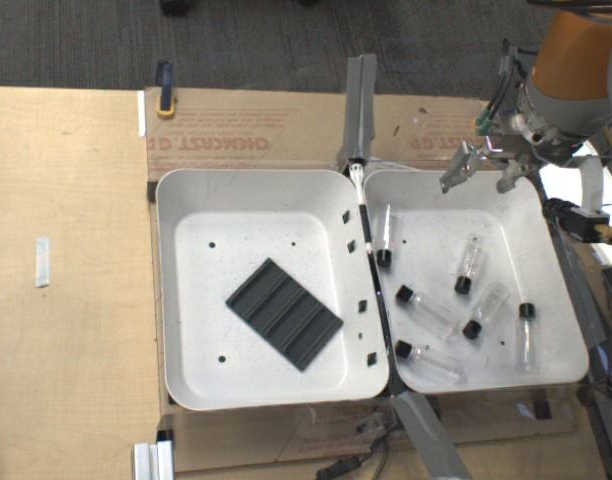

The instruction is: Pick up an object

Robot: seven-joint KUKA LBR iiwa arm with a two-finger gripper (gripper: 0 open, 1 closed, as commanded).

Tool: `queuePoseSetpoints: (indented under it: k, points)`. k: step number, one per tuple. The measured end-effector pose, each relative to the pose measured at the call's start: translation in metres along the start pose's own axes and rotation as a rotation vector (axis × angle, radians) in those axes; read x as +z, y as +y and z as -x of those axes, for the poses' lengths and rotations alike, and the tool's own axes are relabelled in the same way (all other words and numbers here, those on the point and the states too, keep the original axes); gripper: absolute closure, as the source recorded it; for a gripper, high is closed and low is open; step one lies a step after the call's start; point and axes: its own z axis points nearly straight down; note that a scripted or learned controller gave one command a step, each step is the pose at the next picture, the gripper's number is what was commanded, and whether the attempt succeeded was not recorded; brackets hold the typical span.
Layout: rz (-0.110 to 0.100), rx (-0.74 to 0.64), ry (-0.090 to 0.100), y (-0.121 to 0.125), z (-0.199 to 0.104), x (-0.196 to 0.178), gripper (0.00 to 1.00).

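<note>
Several clear plastic vials with black caps lie scattered in the right bin (546, 268): one (383, 236) by the left wall, one (468, 265) near the middle, one (525, 334) at the right, others (426, 308) toward the front. A dark ribbed rectangular block (284, 313) lies diagonally in the left bin (186, 268). My gripper (482, 169) hangs over the back rim of the right bin, its two fingers spread apart and empty, well above and behind the vials.
A grey divider post (360, 108) stands between the bins at the back. Brown cardboard (246, 133) lies behind the bins. A wooden bench top (66, 268) extends left, with a small white strip (42, 263) on it. Cables run at the right edge.
</note>
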Motion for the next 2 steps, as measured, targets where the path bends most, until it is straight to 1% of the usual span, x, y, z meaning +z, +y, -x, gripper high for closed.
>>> queuePoseSetpoints:
  k: [1, 2]
  points:
    - [0.0, -0.064, 0.001, -0.054, 0.062, 0.067, 0.0]
    - [0.002, -0.072, 0.001, -0.077, 0.064, 0.171, 0.0]
